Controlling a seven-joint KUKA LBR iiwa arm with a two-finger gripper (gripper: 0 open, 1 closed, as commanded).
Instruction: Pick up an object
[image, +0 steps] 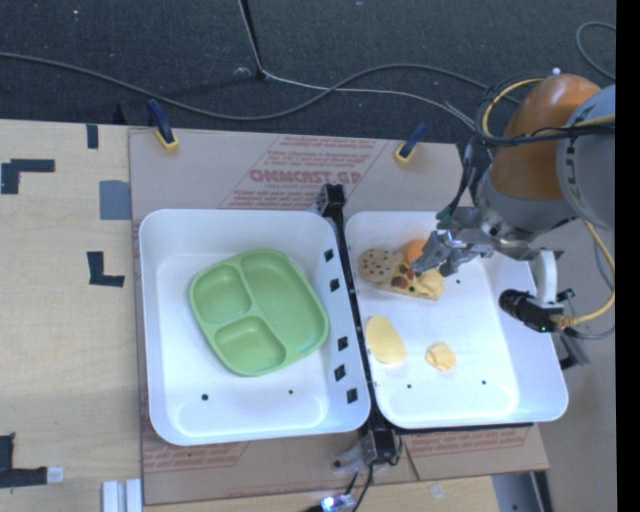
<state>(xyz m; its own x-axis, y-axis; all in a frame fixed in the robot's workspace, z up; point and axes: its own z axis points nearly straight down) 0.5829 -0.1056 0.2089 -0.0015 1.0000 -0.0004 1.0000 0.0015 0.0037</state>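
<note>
The gripper (432, 258) is hovering at the twelve-o'clock end of the right bin (520, 385), over a pile of toy food (405, 272). The pile is lying directly beneath the tips, spreading toward nine o'clock. Whether the jaws are apart cannot be told.

The arm (545, 140) is running off the right edge; the gripper (438, 255) is covering part of the orange piece (413, 247) and the yellow wedge (425, 285), so whether its tips are closing on anything is not showing; small dark and red bits (403, 276) by the cookie (376, 264) are reading too tiny to name.
</note>
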